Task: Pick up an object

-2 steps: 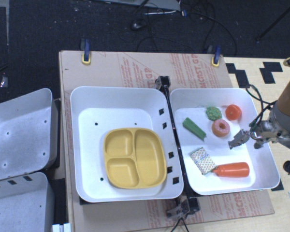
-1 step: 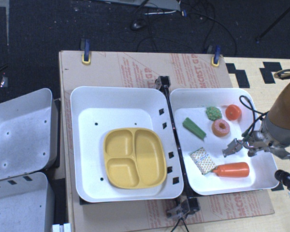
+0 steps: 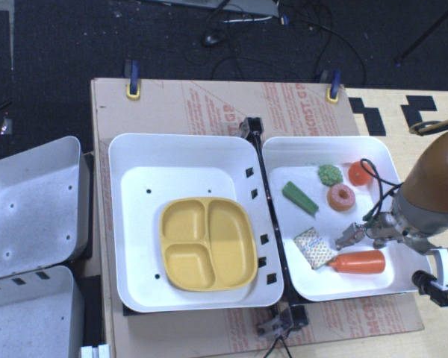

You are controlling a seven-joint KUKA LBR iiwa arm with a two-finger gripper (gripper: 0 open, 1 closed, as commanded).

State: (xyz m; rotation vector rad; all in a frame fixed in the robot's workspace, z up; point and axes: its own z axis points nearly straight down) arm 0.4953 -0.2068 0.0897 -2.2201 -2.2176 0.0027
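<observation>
**Currently: claw low in the right bin, above the carrot**

Currently the arm (image 3: 433, 189) enters from the right and places the claw (image 3: 352, 236) low inside the right bin (image 3: 373, 149). The fingers stand slightly apart with nothing between them; the claw grips no object.

Right bin contents:
- An orange carrot (image 3: 358, 262) lies flat near the front wall, just below the claw.
- A small patterned packet (image 3: 313, 247) lies just left of the carrot's tip.
- A green pod-shaped piece (image 3: 299, 198) lies tilted toward the bin's left side.
- A pink-frosted doughnut (image 3: 341, 197) sits near the middle.
- A green broccoli piece (image 3: 329, 174) and a red tomato (image 3: 359, 174) sit side by side toward the rear.

The left bin (image 3: 134, 200) holds a yellow three-compartment plate (image 3: 207, 243). Both bins rest on the counter (image 3: 187, 107).
</observation>
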